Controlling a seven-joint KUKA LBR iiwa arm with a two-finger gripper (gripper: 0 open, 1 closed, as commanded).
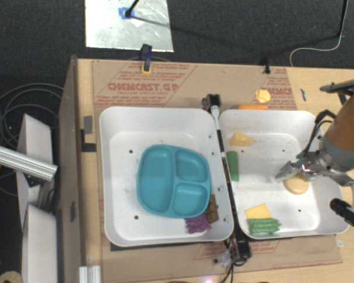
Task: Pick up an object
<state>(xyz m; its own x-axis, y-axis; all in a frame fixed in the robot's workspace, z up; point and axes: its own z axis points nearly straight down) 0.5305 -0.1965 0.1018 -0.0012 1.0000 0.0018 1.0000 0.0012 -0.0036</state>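
The counter (165, 78), faced with printed cardboard, carries two shallow white bins side by side; the left bin (121, 128) holds a teal divided plate (174, 180) lying flat near its middle, with a purple piece (196, 223) and a small brown piece (212, 210) just beside the plate's near edge; the right bin (271, 118) holds the smaller things, and the arm (348, 134) reaches into it from the right, low over the bin floor; the hand (299, 168) sits just above a tan rounded object (296, 186), one dark finger pointing left of it, and whether the fingers stand apart or closed I cannot tell, nor can I see anything caught between them; the tan object appears to rest on the bin floor, touching or just beneath the hand; a green bumpy piece (264, 225) lies at the near rim with a yellow wedge (258, 211) touching it, a green stick (232, 165) lies along the divider, and a yellow piece (242, 139) sits toward the far side; I judge the task as begun but not done: the approach looks made, while the closing grip and the lift are left
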